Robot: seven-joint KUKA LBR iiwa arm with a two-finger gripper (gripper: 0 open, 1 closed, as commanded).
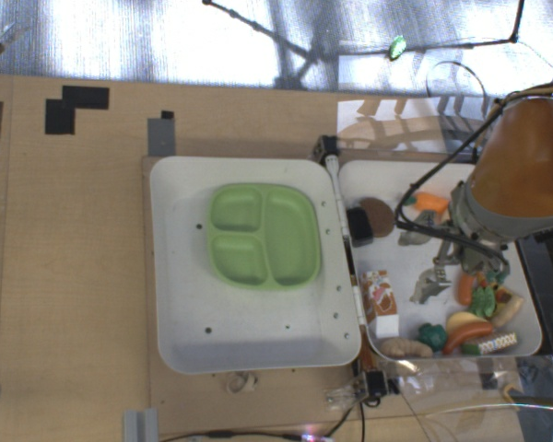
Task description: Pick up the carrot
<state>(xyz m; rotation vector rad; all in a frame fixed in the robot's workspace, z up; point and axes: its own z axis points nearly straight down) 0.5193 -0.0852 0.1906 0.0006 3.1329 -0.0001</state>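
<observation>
The carrot (464,289), a short orange piece with green leaves at its right end, lies near the right wall of the right bin (401,263). My gripper (431,284) hangs just left of the carrot, over the bin floor, with nothing visibly held. The grey arm with its orange band (525,168) covers the bin's far right part. Just above the carrot, the wrist and cables hide what lies there.
A green divided plate (263,236) sits in the left bin (180,274). The right bin also holds a brown disc (380,215), a black block (358,224), a snack packet (379,295), an orange piece (430,201) and several toy foods (461,331) along the front wall.
</observation>
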